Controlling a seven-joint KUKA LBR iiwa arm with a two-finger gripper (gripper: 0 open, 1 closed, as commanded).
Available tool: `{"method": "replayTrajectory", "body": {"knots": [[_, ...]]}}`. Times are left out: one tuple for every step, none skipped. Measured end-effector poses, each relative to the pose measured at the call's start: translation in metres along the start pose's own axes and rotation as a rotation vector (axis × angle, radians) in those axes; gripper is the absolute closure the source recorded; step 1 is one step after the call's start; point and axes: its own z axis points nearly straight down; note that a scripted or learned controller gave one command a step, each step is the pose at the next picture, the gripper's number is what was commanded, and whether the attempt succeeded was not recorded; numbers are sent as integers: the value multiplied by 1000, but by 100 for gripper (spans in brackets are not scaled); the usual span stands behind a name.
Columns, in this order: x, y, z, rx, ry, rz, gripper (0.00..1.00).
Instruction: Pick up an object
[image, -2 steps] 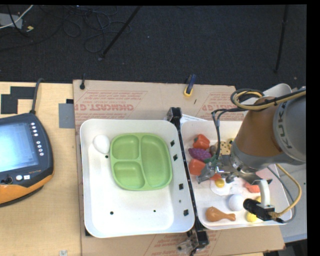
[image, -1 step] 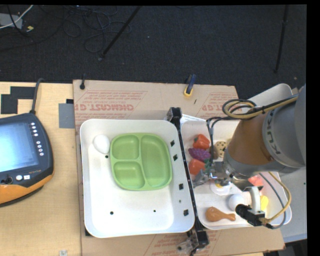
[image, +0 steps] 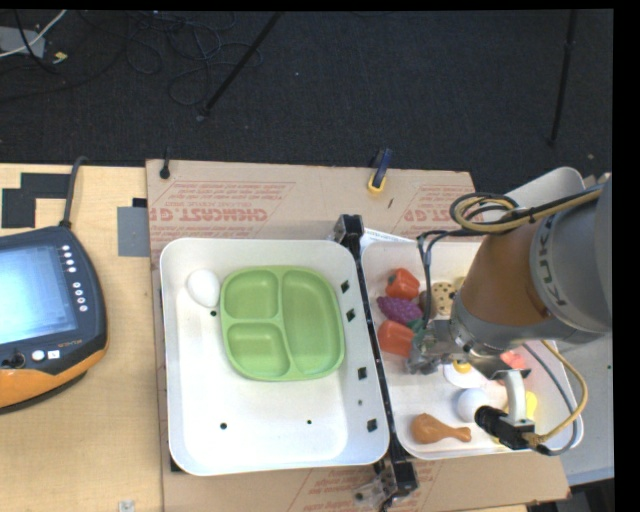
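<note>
While the grey arm (image: 540, 280) reaches into the right bin (image: 570, 385), its claw (image: 432, 352) hangs among toys, beside a purple grape bunch (image: 398, 309) and an orange piece (image: 395, 338), and one cannot tell if it is open or closed.

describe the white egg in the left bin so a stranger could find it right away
Start at the left bin, which holds a green divided plate. Just off that plate's upper left corner lies the white egg, small, smooth and rounded, the only loose item in this bin.
</note>
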Motion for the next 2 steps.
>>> {"method": "replayTrajectory", "body": {"knots": [[-3,-1,-63,-5,-1,-7,100],[-4,0,-104,-3,-1,-7,100]]}}
